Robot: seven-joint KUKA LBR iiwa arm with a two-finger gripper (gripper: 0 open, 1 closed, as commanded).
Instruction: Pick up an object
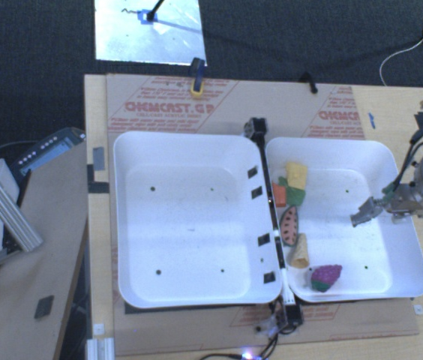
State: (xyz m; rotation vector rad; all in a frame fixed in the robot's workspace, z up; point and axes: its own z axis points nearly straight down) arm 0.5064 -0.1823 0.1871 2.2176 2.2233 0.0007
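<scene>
Several toy foods lie along the left side of the right bin (361, 156). A yellow block (297, 175) sits at the top, with a green piece (295, 195) and an orange piece (280, 194) just below it. Lower down lie a watermelon slice (289, 226), a tan cone (299, 254) and a purple grape bunch (325, 276). My gripper (364, 214) hangs over the right part of this bin, pointing left, well apart from the toys. Nothing shows between its fingers.
The left bin (189, 216) lies beside the right one, joined by a black hinged divider (268, 201). A yellow clamp (196, 88) sits on the cardboard behind the bins. A cable (403, 51) runs at the back right.
</scene>
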